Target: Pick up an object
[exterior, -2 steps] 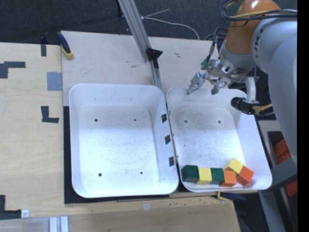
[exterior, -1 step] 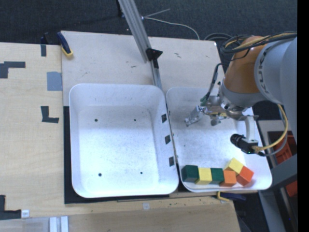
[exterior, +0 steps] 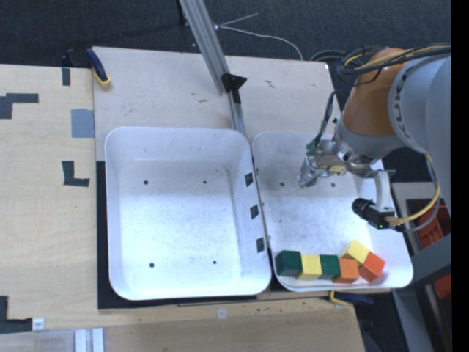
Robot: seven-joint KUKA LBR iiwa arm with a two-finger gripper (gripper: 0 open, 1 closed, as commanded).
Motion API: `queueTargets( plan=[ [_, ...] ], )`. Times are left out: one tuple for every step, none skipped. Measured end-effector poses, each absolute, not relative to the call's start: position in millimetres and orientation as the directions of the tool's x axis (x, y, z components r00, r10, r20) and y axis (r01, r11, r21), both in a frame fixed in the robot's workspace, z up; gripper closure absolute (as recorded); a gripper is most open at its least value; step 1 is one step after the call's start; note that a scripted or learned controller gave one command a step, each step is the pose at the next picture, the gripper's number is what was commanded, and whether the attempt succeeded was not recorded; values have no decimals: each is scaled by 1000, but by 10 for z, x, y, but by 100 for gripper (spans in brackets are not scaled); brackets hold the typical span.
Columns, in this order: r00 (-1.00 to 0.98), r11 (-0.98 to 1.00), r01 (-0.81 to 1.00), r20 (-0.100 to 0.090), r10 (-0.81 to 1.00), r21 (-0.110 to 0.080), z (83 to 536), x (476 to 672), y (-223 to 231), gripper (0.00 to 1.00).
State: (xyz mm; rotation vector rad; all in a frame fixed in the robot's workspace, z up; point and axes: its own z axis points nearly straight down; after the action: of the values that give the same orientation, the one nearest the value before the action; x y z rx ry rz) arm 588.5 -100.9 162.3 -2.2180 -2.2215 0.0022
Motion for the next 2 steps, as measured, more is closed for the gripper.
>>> queueTargets(
  plan=[
    [1,-1,1000,1,1000,-5,1934,5123,-810,100],
    [1,-1,1000,-1,1000,-4,1748,5193,-978,100]
  ],
)
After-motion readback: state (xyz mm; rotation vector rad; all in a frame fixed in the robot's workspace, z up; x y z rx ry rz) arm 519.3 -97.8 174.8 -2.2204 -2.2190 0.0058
